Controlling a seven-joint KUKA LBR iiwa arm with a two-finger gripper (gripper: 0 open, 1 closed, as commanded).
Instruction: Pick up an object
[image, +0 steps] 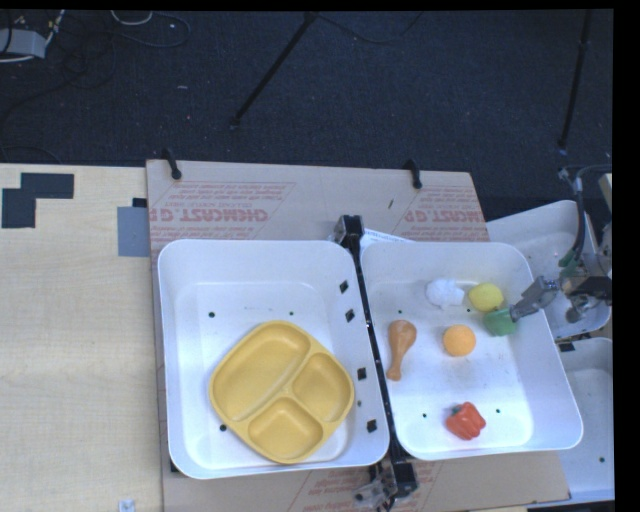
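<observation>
left bin (190, 300): yellow divided plate (282, 391) | cardboard sheet (300, 200) under both bins

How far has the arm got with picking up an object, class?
Done: gripper has reached the right bin's edge, beside the green piece. In hand: nothing visibly lifted. Left: grasp and raise something; the orange ball, drumstick and red pepper lie untouched.

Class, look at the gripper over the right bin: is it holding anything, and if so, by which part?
It cannot be told. The gripper sits at the green object beside the yellow ball, but the view is too small to show a hold.
</observation>
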